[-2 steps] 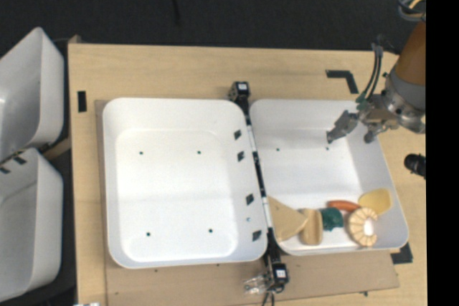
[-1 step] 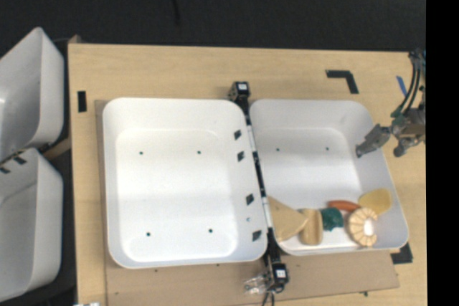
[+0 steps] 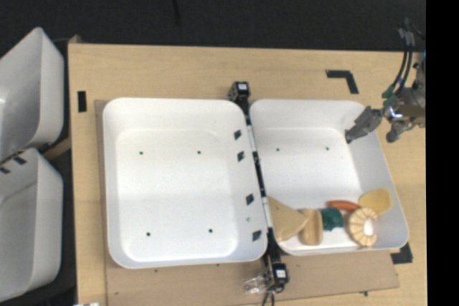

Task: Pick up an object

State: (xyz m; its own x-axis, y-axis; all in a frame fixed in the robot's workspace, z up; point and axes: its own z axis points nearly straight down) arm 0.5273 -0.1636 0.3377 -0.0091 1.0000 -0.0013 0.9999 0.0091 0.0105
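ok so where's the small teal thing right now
In the camera view, the small teal object lies in the right bin, near its front edge, between the tan wedge and the round ridged piece.

Even overhead light, bright white bins (image 3: 172,111), soft focus, dark background

Gripper (image 3: 379,127): two dark grey fingers (image 3: 362,124); metallic grey body; thin green and dark cables looping above it at right edge
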